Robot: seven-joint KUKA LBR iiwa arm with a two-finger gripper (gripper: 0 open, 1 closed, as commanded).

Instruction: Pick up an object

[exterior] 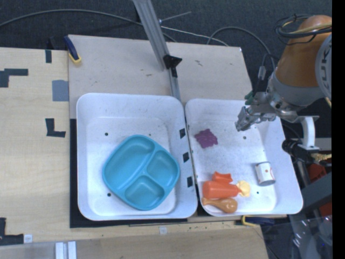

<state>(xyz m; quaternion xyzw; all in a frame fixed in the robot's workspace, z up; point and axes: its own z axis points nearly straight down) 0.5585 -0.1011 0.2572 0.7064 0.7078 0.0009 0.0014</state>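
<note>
The claw (243,122) hung over the right white bin (285,198), its grip state impossible to tell. Below it lay a small purple piece (206,138), apart from an orange plastic toy (220,189).

The 2 bins (86,144) are white, and the left one holds a light blue tray (141,171) with 3 compartments. In the right bin (285,198) lie a purple piece (206,138), an orange toy (220,186) with a pale yellow bit (244,188) beside it, a tan-brown piece (222,204) and a silver-grey cylinder (264,173). The arm (302,53) is grey with an orange band, the gripper (245,122) is dark grey, and the bench (27,144) is pale wood marked with dark tape patches.
</note>
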